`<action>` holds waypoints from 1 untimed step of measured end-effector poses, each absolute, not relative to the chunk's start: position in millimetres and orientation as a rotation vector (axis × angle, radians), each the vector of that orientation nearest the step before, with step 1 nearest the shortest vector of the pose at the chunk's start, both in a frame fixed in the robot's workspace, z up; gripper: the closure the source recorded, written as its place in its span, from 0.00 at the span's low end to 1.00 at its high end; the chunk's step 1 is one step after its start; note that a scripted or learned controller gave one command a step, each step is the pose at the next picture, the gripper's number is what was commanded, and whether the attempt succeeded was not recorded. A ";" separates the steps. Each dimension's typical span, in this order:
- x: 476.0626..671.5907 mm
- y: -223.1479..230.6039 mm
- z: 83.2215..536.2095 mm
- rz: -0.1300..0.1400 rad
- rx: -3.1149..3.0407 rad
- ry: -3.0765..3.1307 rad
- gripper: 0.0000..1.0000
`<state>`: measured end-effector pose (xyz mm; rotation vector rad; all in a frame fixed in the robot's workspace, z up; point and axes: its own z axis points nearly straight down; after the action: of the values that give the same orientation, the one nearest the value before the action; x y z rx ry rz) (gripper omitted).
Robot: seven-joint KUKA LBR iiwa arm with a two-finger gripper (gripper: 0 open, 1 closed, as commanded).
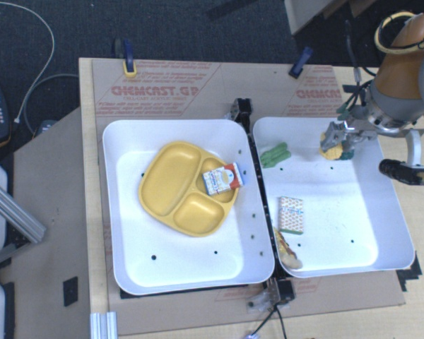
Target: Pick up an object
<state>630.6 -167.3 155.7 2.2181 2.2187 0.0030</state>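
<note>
Toward the upper right of the frame, the grey arm (403, 69) with its orange band reached down into the right bin (381, 253), its end effector (337, 145) low over the bin's upper edge. A small yellow object (331, 152) sat right at the fingertips, and the fingers appeared clamped on it, though the object was too small and blurred to name. It looked barely raised, if at all, so the pick seemed only at the gripping stage, with the lift left to do.

Elsewhere in the right bin lay a green object (274, 155) near the upper left corner, a patterned packet (291, 214) in the middle, and a banana-like item (288, 251) against the lower left wall. In the left bin (127, 260) rested a yellow divided plate (171, 189) carrying a small carton (220, 179). Both bins sat on a cardboard-covered worktop (198, 83).
</note>
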 end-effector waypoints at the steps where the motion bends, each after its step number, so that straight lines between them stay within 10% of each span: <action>1: 628.5 -166.7 220.1 0.006 2.215 2.217 1.00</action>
<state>628.5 -166.7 220.1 2.2151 2.2173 0.0058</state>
